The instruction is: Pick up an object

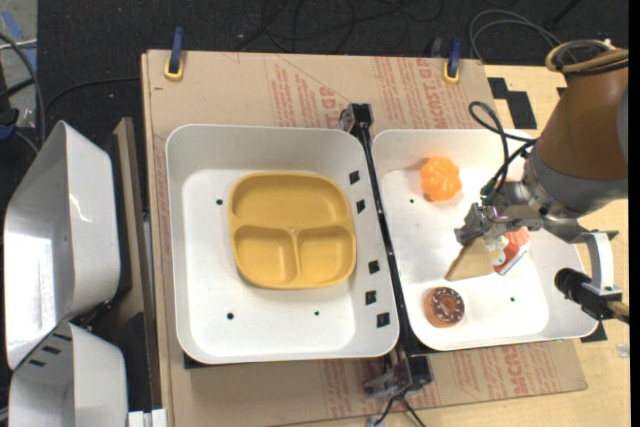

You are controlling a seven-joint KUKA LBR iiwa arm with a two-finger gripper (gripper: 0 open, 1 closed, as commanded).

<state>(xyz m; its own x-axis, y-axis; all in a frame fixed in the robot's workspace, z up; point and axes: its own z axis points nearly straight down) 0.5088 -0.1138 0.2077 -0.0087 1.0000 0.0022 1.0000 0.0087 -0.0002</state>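
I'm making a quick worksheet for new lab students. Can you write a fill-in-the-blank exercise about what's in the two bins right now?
1. The yellow divided tray lies in the ____ bin of the camera view.
2. The orange ball lies in the right bin, toward its ____ edge in the view.
3. The brown donut lies near the right bin's ____ edge in the view.
4. The gripper is over the ____ bin.

Missing words: left; top; bottom; right

Two white bins (190,245), one yellow divided plate (293,228), one orange fruit (440,178), one chocolate doughnut (444,305), one tan wedge (472,261).
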